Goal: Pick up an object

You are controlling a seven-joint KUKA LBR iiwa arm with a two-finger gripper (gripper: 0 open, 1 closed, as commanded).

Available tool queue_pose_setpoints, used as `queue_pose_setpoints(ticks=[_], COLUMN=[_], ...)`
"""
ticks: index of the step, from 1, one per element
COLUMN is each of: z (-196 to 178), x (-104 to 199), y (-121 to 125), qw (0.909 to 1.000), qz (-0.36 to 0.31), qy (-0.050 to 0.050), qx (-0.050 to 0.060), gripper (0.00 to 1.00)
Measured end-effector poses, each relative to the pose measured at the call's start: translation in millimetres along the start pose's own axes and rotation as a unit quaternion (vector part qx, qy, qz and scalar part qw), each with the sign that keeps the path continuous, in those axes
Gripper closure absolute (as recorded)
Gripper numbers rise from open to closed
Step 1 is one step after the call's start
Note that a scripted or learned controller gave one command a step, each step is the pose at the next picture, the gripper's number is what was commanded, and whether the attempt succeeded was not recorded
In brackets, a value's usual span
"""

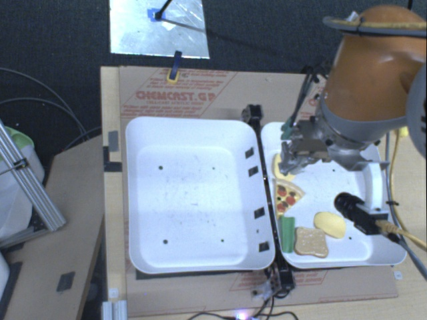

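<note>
My gripper [288, 164] hangs low over the far left part of the right bin [347, 255], with the big orange-banded wrist above it. Just in front of it lies a toy pizza slice [288, 197] with red dots. A yellow piece [276, 168] peeks out at the gripper's left side, mostly hidden by it. Nearer the front of the same bin are a green block [287, 232], a tan bread slice [311, 242] and a yellow lemon-shaped thing [330, 224]. I see nothing clearly held.
The left bin [143, 135] sits beside the right one, joined by a black clipped divider [261, 179]. Both rest on a cardboard sheet [180, 89]. A metal frame [27, 185] stands at the far left.
</note>
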State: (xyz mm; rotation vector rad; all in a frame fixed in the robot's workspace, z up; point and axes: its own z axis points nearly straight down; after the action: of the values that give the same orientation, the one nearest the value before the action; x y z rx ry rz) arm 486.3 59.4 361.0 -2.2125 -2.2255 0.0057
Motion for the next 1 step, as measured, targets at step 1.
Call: queue_pose_setpoints(ticks=[1], z=[-16.0], x=[-1.9], y=[1.4], qw=[1.0], qz=[-0.003], qy=[0.0], qx=[-0.005], gripper=[1.0])
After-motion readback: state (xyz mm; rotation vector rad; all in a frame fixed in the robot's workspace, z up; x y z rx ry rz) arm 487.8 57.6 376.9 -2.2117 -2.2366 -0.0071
